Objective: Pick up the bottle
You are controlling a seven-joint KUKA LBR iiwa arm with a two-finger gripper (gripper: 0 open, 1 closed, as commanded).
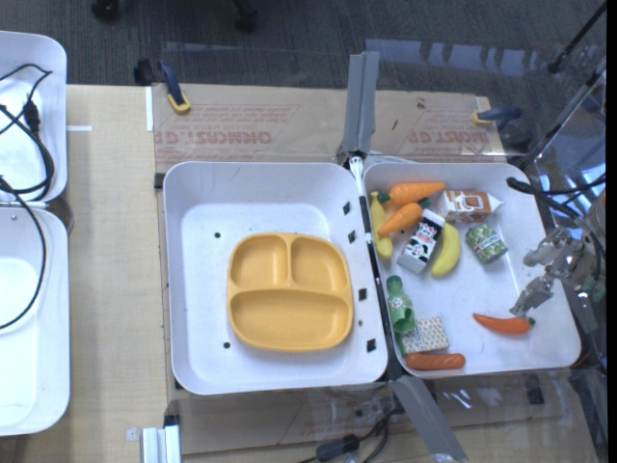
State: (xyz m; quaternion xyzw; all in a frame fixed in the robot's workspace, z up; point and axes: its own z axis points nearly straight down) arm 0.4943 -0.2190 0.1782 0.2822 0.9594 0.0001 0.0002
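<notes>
The bottle [398, 303] is small and green and lies on its side at the left wall of the right bin [554, 355], just above a cracker [425, 335]. My gripper [536, 276] hangs at the right side of that bin, far to the right of the bottle. Its two fingers are spread open with nothing between them. The lower finger [530, 298] sits just above an orange pepper [501, 324].
The right bin also holds two carrots [407, 204], a banana [445, 250], a milk carton [421, 240], a juice box [469, 204], a bag of green peas [486, 243] and a sausage [435, 361]. In the left bin [188, 258] lies a yellow divided plate [289, 291].
</notes>
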